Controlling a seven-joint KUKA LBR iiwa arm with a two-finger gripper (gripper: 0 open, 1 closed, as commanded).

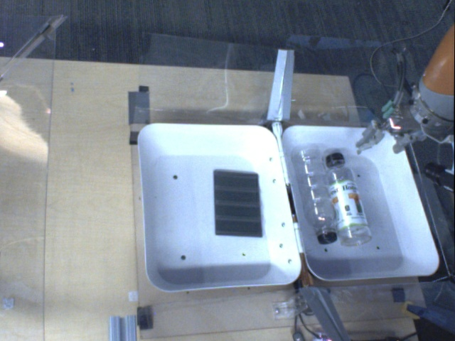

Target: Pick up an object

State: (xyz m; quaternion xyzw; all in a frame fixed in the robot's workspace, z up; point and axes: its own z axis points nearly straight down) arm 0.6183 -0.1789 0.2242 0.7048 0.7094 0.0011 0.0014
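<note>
Hovering over the right bin (419,258) corner, the gripper (387,128), released and empty, is lining up toward the clear bottles (338,199).

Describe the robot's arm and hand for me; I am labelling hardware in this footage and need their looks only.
At the view's right edge, the arm shows an orange band above a grey, rounded wrist section. The hand is small and pale grey metal, with thin finger-like parts reaching toward the right bin. Thin dark cables loop above it, and small green and reddish spots sit near the wrist. No markings are readable.
</note>
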